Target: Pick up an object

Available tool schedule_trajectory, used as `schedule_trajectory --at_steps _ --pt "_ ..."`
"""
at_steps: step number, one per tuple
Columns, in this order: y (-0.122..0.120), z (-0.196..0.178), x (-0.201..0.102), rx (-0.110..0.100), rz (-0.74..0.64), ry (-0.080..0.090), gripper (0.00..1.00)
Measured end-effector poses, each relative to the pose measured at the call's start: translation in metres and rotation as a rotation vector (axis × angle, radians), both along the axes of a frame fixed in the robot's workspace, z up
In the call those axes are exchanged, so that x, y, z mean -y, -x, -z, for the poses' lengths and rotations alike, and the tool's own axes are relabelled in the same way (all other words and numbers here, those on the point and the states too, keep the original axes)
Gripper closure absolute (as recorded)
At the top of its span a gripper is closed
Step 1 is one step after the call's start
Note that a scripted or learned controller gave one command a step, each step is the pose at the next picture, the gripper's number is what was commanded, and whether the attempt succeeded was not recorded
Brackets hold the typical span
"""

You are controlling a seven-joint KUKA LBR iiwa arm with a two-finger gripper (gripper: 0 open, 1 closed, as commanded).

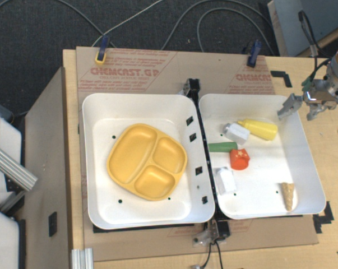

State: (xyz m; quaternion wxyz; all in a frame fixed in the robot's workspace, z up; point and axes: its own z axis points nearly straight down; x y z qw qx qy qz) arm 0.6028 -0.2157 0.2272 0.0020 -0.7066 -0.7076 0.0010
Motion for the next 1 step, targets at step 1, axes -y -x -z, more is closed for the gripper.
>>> schedule_trajectory --at_steps 1 --pt "0.0039 0.0587 0.0067 -0.001 0.002 0.000 0.00"
